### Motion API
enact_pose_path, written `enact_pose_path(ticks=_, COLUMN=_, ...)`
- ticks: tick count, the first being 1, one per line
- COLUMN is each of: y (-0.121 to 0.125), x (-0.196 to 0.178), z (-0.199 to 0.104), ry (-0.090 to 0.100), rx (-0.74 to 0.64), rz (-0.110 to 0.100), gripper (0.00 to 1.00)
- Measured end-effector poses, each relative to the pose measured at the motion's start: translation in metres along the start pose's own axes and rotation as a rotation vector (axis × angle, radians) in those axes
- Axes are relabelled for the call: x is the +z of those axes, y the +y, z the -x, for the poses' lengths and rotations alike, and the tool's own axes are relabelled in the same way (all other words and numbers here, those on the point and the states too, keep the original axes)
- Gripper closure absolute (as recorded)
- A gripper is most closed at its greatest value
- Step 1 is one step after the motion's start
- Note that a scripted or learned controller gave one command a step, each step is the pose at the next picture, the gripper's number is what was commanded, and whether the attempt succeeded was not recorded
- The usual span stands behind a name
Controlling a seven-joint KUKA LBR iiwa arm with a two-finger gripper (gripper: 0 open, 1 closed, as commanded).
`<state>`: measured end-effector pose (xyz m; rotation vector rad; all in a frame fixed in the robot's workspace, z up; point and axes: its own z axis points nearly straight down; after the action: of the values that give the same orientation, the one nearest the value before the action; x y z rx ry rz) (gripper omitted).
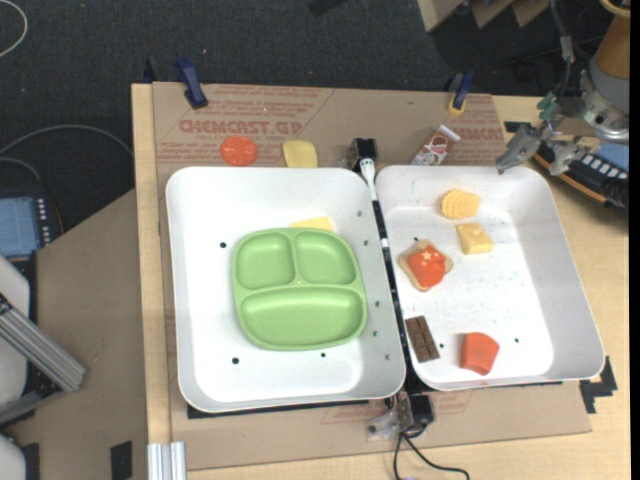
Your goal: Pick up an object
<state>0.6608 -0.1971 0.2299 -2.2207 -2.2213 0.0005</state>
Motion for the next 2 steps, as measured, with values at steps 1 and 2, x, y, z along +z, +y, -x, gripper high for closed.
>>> enact_pose_path(ticks=1, y=-0.095, x=0.09, z=0.026, ry=0.004, rx=0.007, rz=-0.014, gripper=0.0)
enact_pose_path(ticks=2, y=-0.127, x=0.149, z=-0.093, ry=0.006, rx=-0.008, rz=-0.008, gripper=0.0)
